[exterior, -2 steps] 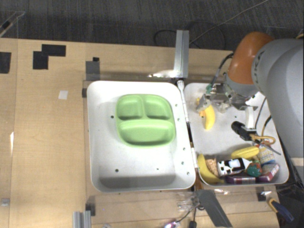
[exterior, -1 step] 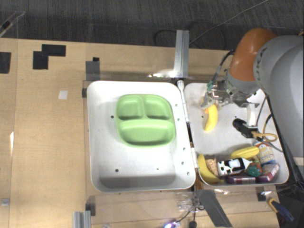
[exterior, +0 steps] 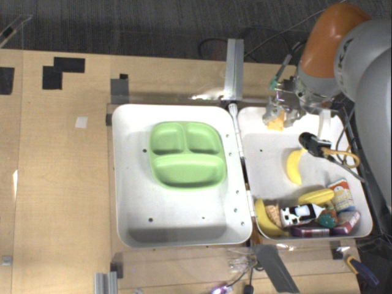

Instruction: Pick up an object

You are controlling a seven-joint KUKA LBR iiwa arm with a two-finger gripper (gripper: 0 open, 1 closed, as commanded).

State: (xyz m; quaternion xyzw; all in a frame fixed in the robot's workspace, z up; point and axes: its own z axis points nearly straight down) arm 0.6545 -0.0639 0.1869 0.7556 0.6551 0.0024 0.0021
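My gripper [exterior: 276,116] hangs over the far left corner of the right bin [exterior: 263,146], reaching in from the right. A small yellow-orange piece [exterior: 277,125] sits between its fingertips, just above the bin floor, and the fingers are shut on it. A yellow banana [exterior: 294,166] lies in the middle of the same bin, a little nearer and to the right of the gripper.
Along the near wall of the right bin lie another yellow fruit [exterior: 315,196], a yellow item [exterior: 267,216], a black-and-white toy [exterior: 300,213], a small bottle [exterior: 342,196] and a purple pen [exterior: 312,230]. The left bin [exterior: 131,182] holds a green divided plate [exterior: 187,154].
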